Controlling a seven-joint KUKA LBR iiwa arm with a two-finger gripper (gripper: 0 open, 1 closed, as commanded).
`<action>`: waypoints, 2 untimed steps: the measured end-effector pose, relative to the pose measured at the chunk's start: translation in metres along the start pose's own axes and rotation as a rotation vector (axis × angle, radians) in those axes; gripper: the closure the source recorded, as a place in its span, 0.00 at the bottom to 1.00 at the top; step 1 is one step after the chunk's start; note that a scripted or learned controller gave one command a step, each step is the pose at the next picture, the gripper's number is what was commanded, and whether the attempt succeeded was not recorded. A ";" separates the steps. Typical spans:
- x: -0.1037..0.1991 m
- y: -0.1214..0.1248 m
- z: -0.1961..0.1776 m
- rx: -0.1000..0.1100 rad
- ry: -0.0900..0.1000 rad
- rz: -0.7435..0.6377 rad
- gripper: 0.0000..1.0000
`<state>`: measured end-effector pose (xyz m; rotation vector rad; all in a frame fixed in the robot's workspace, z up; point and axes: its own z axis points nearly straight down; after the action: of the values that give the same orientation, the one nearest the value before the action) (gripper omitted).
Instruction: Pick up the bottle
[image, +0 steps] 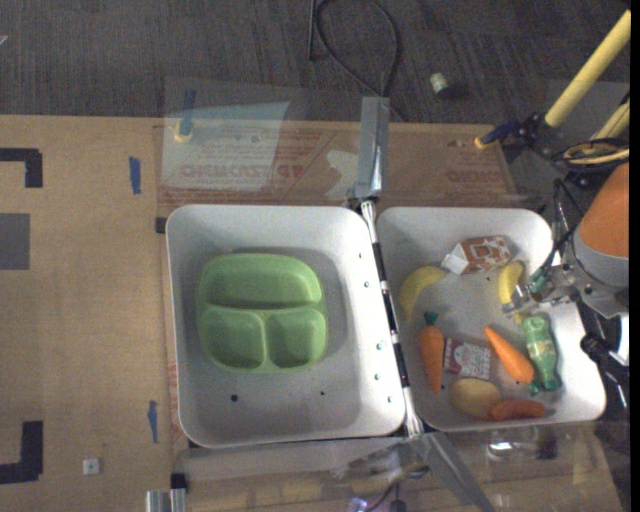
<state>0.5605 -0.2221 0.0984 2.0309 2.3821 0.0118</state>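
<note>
Jaws (532, 291) hover just above green bottle (541, 352) in right bin (590, 395).

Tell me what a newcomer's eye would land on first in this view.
The bright green divided plate lying in the left bin draws the eye first. Next comes the right bin, crowded with toy food: carrots, a yellow lemon, and the green bottle lying near its right wall. The gripper hangs just above the bottle's top end.
</note>
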 end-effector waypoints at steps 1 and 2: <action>0.010 -0.078 -0.113 0.013 0.003 -0.021 1.00; 0.046 -0.050 -0.111 0.013 0.002 0.163 1.00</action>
<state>0.5028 -0.1848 0.2086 2.2263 2.2159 -0.0006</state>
